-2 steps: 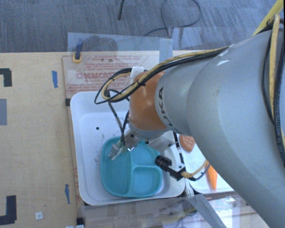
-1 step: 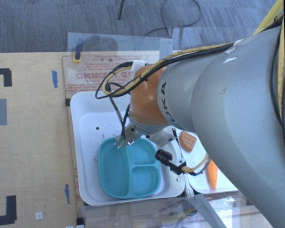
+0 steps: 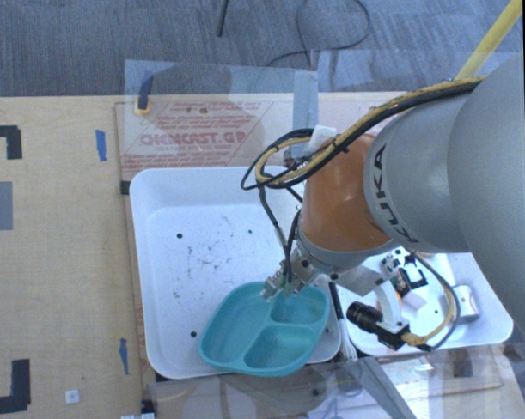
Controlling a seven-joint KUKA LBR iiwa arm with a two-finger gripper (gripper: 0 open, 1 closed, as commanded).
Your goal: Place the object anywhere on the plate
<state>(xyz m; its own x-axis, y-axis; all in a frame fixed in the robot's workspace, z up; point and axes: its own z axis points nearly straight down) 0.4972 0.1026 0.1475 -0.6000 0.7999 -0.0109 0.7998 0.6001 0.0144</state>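
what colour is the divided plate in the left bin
Teal, a divided plastic plate; clearest in the camera view.

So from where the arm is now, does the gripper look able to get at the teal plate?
Probably yes. The gripper hangs right over the upper rim of the teal plate, which lies in the near right corner of the left bin. Nothing stands between them, though the arm's bulk hides part of that corner.

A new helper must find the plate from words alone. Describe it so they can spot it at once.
Start at the white bin on the left of the bench. In its near right corner lies the teal plate, just under the end effector. It is the bin's one coloured item, moulded into separate compartments.
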